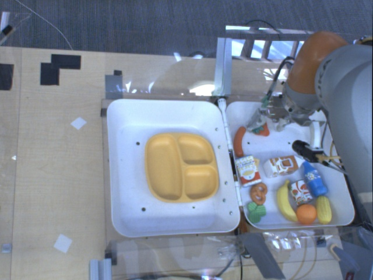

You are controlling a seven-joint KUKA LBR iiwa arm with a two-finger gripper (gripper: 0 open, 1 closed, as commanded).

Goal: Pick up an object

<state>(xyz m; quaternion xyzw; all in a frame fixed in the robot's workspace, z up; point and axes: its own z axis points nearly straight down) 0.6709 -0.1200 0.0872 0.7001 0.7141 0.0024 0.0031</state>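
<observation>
At the far end of the right bin (pixel 344 214), the gripper (pixel 263 120) sits low over one orange carrot-shaped toy (pixel 260 130); whether it grips the toy cannot be told. Nearer lie one red sausage (pixel 239 142), two small cartons (pixel 247 170), one pretzel (pixel 259 192), one green piece (pixel 256 212), one banana (pixel 284 202), one orange (pixel 306 214), one corn cob (pixel 323 209), one blue bottle (pixel 315 180) and one can (pixel 300 189). One yellow divided plate (pixel 180 167) occupies the left bin (pixel 125 156).

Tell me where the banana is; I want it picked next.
In the camera view, the banana lies in the right bin, near its front edge, just left of the orange and right of the pretzel.
</observation>
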